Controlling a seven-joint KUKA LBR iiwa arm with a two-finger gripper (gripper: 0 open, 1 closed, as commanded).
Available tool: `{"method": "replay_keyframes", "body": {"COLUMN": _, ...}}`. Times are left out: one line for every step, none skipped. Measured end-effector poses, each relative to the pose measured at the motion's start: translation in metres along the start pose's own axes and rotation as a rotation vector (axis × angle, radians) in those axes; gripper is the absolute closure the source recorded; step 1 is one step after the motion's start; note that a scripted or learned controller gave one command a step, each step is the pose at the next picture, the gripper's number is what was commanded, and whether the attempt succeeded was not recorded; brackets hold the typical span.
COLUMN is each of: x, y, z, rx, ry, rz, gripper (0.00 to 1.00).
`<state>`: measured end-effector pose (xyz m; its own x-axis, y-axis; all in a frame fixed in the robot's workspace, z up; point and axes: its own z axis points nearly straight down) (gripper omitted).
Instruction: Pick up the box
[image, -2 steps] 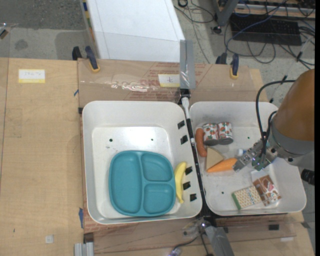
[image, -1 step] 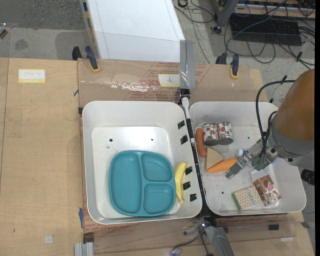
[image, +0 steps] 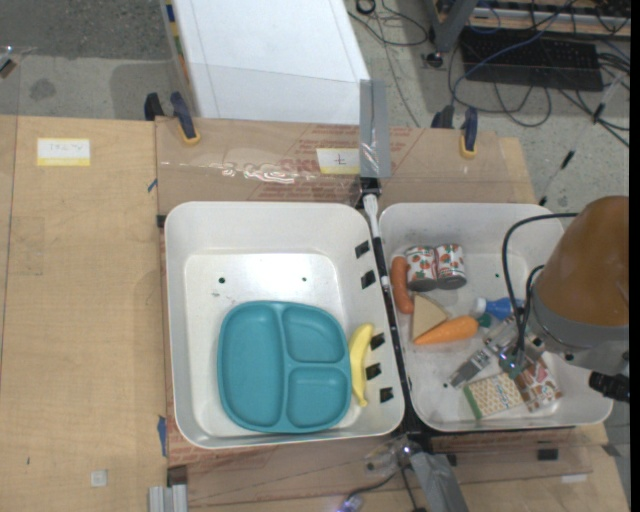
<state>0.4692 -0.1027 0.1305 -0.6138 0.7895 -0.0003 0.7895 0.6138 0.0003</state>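
Low in the right bin, the hand (image: 497, 357) hangs at the end of the grey arm with its orange band, its metal parts just above a small flat box (image: 497, 393) with a green-checked face and a printed, reddish end. Whether the hand is wide or narrow cannot be told from this slanted view, since the wrist covers most of it, and nothing can be seen held in it.

That flat box lies near the front wall of the right-hand shallow white bin (image: 440, 405), tilted a little, with the hand close over its upper edge. Just beside it, towards the middle of the bin, are an orange carrot (image: 447, 331), a tan wedge (image: 428, 314), a red sausage (image: 401, 284) and a strawberry-printed can (image: 434, 265). A blue-and-white item near the arm is too hidden to name. The left-hand white bin (image: 190, 300) holds a teal divided plate (image: 283, 366) with a yellow banana (image: 360, 363) against its right edge.

By my reading, the step in hand is the approach and the settling over the box, with the lift not yet made. The next move calls for the hand to straddle the box's narrow sides without catching the carrot, then to close firmly before rising, since a thin box lying flat offers little to grip.
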Motion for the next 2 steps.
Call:
{"method": "replay_keyframes", "body": {"x": 0.001, "y": -0.002, "z": 0.039, "rx": -0.001, "ry": -0.001, "rz": -0.062, "gripper": 0.00}}
{"method": "replay_keyframes", "body": {"x": -0.043, "y": -0.035, "z": 0.038, "rx": -0.003, "ry": -0.005, "rz": 0.084, "gripper": 0.00}}
